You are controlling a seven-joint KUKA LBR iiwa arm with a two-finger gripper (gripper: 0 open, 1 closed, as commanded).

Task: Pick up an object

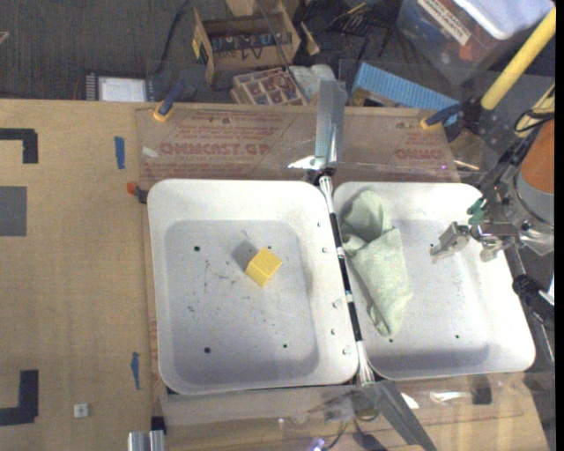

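claw over right bin, fingers apart, gripping nothing | green cloth at that bin's left side | yellow block in left bin

high slanted view over both bins

Robotics lab, plywood bench, cables, clamps

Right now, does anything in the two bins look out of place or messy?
Only mildly. The pale green cloth in the right bin lies crumpled against the divider between the bins, bunched at the top and trailing down. The yellow block sits at an angle on the scuffed floor of the left bin. Nothing looks spilled or broken.
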